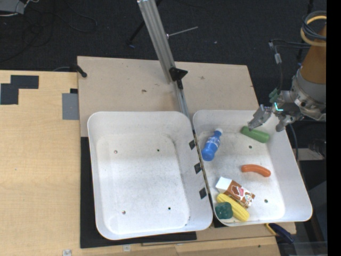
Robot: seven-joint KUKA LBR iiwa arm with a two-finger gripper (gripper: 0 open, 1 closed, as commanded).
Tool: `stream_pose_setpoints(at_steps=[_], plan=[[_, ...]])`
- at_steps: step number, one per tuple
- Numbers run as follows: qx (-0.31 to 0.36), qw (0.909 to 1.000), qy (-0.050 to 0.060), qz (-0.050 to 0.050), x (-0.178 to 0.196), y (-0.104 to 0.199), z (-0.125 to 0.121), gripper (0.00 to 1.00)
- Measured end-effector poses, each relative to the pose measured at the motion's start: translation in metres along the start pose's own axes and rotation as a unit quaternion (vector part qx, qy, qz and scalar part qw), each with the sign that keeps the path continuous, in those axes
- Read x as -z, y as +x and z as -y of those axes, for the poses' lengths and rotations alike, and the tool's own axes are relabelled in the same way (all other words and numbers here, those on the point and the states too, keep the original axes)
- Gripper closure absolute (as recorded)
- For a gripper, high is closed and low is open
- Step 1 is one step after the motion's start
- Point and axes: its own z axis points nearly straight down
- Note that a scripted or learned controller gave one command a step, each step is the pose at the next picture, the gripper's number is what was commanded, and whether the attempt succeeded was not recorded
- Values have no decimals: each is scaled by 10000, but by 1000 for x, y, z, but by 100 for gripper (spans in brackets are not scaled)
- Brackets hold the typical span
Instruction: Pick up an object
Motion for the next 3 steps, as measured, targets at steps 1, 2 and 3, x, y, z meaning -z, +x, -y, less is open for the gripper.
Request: stream_pose_setpoints(at_steps=[1,2,3], plan=[[1,10000,-19,3,2,0,-1,0],[-5,10000,4,-1,-43,1,5,0],[-9,10000,16,-4,-107,-3,7,0]])
